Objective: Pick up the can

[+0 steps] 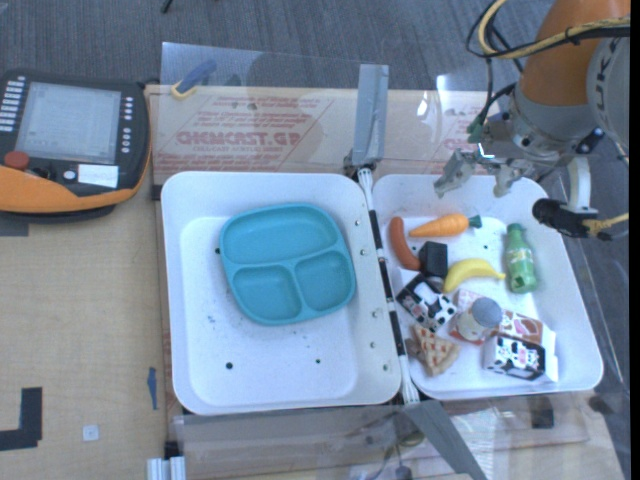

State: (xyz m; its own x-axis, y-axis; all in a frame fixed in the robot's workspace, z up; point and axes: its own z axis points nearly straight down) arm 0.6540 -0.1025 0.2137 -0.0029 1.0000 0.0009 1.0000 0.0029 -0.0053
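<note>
The can (481,318) has a grey lid and stands in the right bin (580,328), in its near half between a banana and a printed carton. My gripper (478,176) hangs above that bin's far edge, well behind the can and above a carrot. Its two fingers (449,178) are spread open, and nothing is between them.
Around the can lie a banana (470,272), a green bottle (517,258), a carrot (440,226), a sausage (401,243), a black block (433,258), a cow-patterned toy (428,304), a waffle piece (433,351) and a carton (517,353). The left bin (190,298) holds a blue divided plate (287,262).
</note>
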